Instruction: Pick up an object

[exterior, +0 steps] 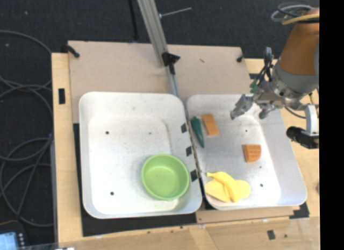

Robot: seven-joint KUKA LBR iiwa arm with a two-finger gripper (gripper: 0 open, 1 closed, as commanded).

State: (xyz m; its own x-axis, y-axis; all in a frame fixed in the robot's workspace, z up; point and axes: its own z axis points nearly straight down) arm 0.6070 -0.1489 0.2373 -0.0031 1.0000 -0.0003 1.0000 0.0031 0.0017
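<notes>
Left bin [97,136], left-centre of frame: holds just the green bowl [165,176], in its lower right corner.

Right bin [279,184], right-centre: candidates for the pick are the yellow piece [228,187] at lower left against the rim, the orange block [210,125] at upper left with the dark green item [198,131] touching its left side, and a small orange cube [252,152] alone mid-bin.

Arm [298,55] at upper right of frame. Gripper [251,109] hangs over the bin's upper middle, fingers spread apart, nothing between them.

Risks, my read:
- Nothing sits directly under the gripper, so a straight descent likely closes on bare floor.
- Block and green item touch; a finger could wedge or shove both into the divider.
- Yellow piece hugs the rim, so there's poor finger clearance.
- Cube is the cleanest target, but it's small, so an off-centre close may knock it away.
</notes>
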